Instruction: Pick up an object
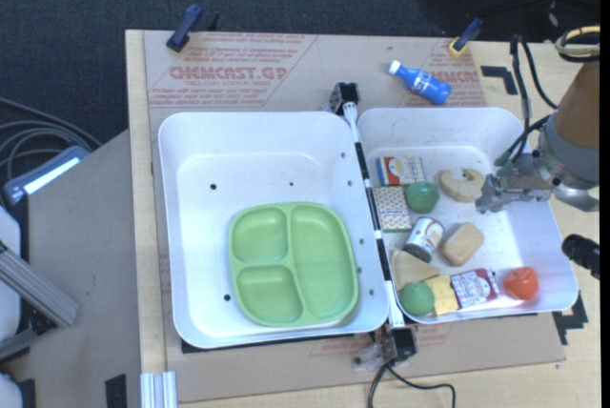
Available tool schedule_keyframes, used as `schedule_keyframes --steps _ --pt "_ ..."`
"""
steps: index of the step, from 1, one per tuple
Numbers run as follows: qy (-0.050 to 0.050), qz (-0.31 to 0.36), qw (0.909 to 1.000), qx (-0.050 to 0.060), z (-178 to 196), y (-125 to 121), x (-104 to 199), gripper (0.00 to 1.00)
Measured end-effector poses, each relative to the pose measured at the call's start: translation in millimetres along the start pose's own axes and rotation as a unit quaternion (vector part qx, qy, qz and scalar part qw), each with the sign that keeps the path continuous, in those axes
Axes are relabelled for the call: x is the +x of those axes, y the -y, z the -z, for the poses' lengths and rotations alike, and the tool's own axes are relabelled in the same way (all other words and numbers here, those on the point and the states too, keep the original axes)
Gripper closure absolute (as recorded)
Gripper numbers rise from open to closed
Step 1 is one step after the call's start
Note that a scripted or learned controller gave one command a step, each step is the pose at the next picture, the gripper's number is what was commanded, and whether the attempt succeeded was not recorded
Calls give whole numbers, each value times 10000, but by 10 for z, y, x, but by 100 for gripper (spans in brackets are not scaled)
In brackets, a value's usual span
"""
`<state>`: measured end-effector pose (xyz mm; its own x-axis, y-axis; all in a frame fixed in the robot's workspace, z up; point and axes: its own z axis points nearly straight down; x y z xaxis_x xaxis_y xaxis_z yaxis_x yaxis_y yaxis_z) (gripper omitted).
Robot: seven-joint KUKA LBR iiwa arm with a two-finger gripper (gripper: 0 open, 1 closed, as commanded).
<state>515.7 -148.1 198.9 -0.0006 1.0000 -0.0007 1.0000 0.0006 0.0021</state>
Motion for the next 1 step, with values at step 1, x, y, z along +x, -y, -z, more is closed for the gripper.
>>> schedule_keyframes --steps 1 --pt "-3 -2 10000 9 -6 5 1 0"
